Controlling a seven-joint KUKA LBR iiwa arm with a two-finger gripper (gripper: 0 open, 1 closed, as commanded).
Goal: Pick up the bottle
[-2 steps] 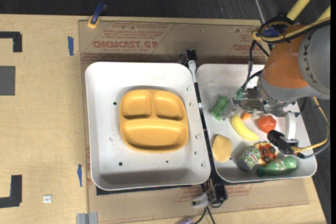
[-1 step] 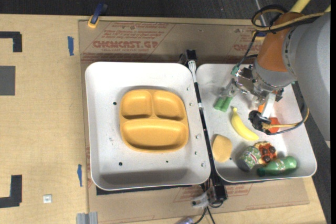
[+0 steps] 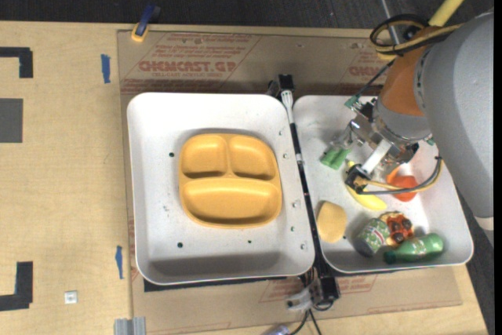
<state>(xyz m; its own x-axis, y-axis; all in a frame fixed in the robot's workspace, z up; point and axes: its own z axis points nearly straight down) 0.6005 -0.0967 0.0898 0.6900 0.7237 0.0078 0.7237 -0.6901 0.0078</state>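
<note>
- We count two white bins: the left bin (image 3: 149, 192) and the right bin (image 3: 455, 227), touching along their shared edge.
- The left bin holds one yellow divided plate (image 3: 230, 176) with three compartments, set at its centre.
- The right bin holds six loose things.
- One green bottle (image 3: 414, 249) lies on its side at 5 o'clock of the right bin, against the near rim.
- One round printed can (image 3: 373, 236) sits at 6 o'clock, touching the bottle.
- One pale yellow lump (image 3: 331, 221) lies at 8 o'clock.
- One yellow banana-like piece (image 3: 367, 198) lies just below centre.
- One orange piece (image 3: 403, 181) lies near centre.
- One small green block (image 3: 333, 158) lies at 10 o'clock.
- One gripper (image 3: 354, 139) hangs at 11 o'clock, just beside the green block and well apart from the bottle. We cannot tell whether it is released or clenched.
</note>
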